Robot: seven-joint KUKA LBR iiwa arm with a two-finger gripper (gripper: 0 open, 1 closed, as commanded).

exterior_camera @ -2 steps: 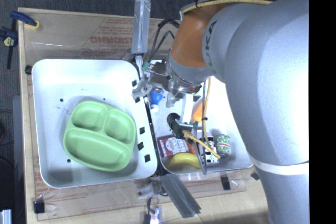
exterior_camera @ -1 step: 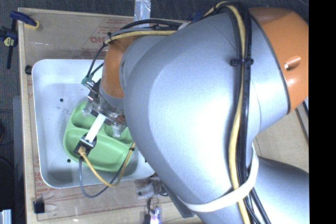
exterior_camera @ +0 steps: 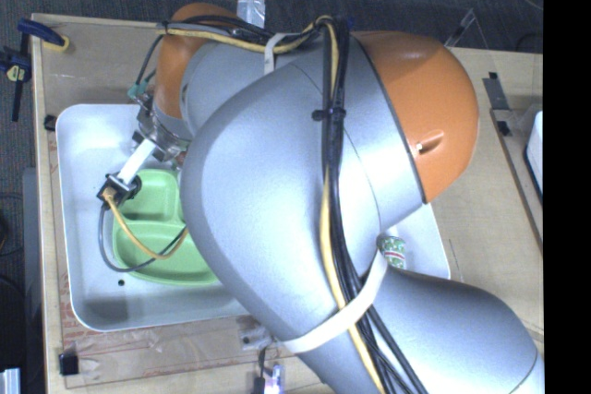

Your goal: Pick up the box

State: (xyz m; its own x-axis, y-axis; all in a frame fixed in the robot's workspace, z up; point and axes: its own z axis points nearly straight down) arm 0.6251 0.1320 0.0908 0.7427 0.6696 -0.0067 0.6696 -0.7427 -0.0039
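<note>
My arm stretches across most of the view and reaches into the left bin (exterior_camera: 78,198). Its wrist end with the gripper (exterior_camera: 150,141) hangs low over the back part of that bin, just above a light green divided tray (exterior_camera: 152,231). The tray lies in the middle of the left bin, and its right side is hidden under the arm. I cannot make out a box; the arm covers the right part of the left bin and nearly all of the right bin.
A small white and green container (exterior_camera: 393,251) peeks out from under the arm in the right bin. The wooden bench (exterior_camera: 88,46) borders the bins, with blue clamps (exterior_camera: 42,34) at its far left corner.
</note>
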